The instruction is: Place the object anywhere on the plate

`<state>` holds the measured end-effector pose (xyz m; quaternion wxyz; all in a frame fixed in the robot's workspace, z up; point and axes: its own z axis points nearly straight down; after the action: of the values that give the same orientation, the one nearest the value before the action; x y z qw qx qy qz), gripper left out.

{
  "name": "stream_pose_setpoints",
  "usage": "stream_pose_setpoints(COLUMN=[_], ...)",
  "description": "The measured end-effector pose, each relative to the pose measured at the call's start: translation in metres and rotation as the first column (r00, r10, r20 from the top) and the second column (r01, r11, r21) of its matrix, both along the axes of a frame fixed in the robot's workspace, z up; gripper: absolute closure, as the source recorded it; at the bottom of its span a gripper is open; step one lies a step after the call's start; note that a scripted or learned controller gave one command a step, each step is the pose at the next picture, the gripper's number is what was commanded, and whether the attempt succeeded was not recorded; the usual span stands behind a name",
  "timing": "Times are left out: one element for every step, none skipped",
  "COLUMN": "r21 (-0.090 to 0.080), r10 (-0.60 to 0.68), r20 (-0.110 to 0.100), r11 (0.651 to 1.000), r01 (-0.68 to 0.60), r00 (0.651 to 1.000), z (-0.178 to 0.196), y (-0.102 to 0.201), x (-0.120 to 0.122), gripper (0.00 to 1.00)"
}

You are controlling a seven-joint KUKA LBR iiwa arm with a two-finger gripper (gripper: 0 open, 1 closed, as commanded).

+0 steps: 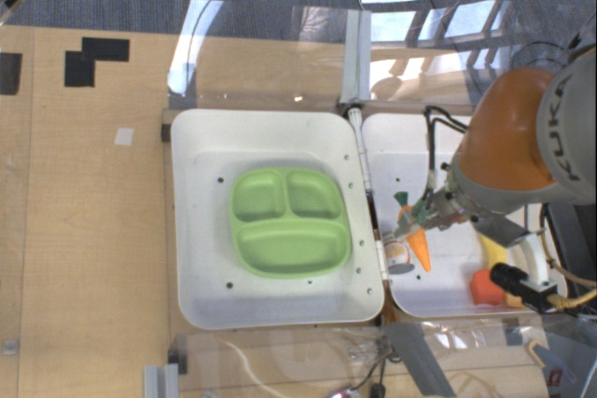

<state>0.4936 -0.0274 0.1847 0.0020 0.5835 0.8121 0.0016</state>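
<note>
Plate (289,221) clear above; arm (508,140) crowds rt bin (410,149).

The scene is lit brightly and evenly from above. Strong glare is seen on the clear panels (424,33) at the far side and on the left bin's (196,200) white floor. Soft shadows are cast beneath the green plate (289,221). Fine detail is slightly blurred throughout.

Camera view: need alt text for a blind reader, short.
The grey-and-orange arm reaches into the right bin, its gripper down at a toy carrot. A green divided plate sits in the left bin, nothing on it.
</note>
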Motion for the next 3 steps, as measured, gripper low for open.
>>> stream_pose_setpoints(r21=[0.0,0.0,0.0], r10=[0.146,0.147,0.078], r20=[0.001,0.001,-0.001], r11=[0.989,0.989,0.997], r01=[-0.146,-0.147,-0.078], r00=[0.989,0.989,0.997], z=[0.049,0.049,0.039], y=[0.073,0.073,0.078], x=[0.079,0.079,0.072], gripper=[1.0,0.0,0.0])
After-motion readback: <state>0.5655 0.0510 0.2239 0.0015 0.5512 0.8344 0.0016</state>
